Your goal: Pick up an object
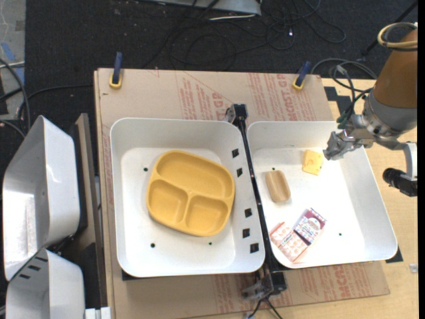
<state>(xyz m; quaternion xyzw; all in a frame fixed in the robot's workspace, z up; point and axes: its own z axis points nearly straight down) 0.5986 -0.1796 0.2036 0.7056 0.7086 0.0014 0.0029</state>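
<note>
The small carton (pixel 299 233) lies well below-left of the end effector (pixel 334 146), which hovers beside the yellow wedge (pixel 313 163), approaching; finger state unclear; descent likely next.

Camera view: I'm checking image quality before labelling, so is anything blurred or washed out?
Camera view: the yellow tray and snack packet look sharp; the pincer is slightly soft; the white bin is bright but not blown out; shadows are faint.
</note>
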